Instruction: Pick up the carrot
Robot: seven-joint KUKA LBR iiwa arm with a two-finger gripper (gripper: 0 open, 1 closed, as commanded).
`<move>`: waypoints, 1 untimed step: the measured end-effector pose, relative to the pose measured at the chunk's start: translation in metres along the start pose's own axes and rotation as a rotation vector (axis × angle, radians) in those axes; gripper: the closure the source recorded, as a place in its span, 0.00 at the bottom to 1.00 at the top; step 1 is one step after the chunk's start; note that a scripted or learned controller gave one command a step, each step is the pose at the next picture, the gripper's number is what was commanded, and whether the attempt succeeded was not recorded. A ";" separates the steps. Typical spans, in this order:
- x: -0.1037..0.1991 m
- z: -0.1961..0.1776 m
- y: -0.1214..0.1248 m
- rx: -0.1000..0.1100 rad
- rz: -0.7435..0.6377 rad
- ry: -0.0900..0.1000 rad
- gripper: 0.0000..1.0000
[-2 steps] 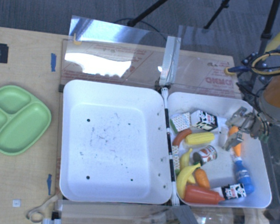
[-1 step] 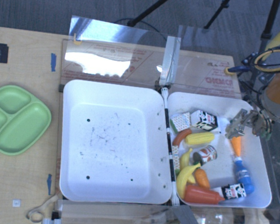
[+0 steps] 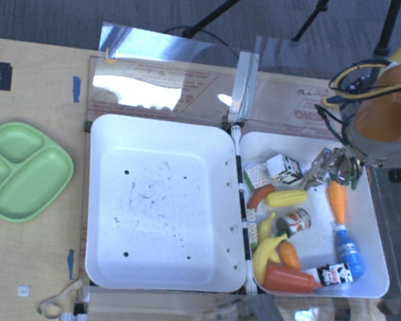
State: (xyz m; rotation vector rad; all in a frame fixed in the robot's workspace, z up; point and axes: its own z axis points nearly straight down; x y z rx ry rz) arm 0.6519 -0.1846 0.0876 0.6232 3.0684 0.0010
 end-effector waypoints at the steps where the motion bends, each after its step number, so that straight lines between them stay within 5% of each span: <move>1: -0.023 -0.031 -0.032 0.001 -0.192 -0.001 1.00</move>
